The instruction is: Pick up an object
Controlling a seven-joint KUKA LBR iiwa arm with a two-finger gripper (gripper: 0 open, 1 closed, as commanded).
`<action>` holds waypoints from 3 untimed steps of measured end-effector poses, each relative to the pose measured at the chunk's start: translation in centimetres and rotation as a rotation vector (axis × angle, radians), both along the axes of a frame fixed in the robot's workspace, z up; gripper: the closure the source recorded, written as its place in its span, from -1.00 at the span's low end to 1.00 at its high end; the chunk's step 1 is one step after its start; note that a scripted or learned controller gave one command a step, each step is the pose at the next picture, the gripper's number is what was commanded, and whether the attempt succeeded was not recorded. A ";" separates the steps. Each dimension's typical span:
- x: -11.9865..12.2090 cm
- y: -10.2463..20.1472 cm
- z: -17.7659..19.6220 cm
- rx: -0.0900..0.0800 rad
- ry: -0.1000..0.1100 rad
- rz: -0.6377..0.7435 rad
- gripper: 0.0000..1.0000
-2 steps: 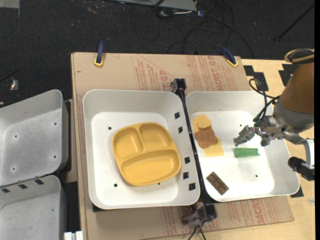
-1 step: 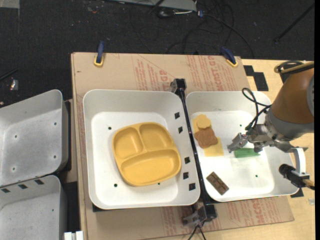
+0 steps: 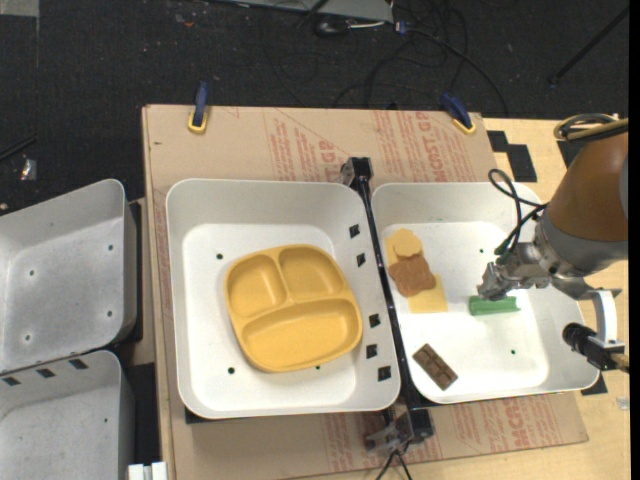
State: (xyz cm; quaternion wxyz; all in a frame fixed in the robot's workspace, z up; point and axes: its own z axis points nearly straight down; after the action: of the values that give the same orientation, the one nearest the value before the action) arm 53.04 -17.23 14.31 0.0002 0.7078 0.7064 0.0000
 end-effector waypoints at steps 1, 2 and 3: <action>0.1 0.4 4.3 -0.001 -0.005 0.005 1.00; 0.2 0.4 7.9 -0.002 -0.005 0.004 1.00; 0.2 5.7 7.0 0.001 0.001 0.008 1.00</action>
State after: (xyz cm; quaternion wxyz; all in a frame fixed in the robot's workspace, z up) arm 53.22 -11.50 21.27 -0.0007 0.7050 0.7092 -0.0001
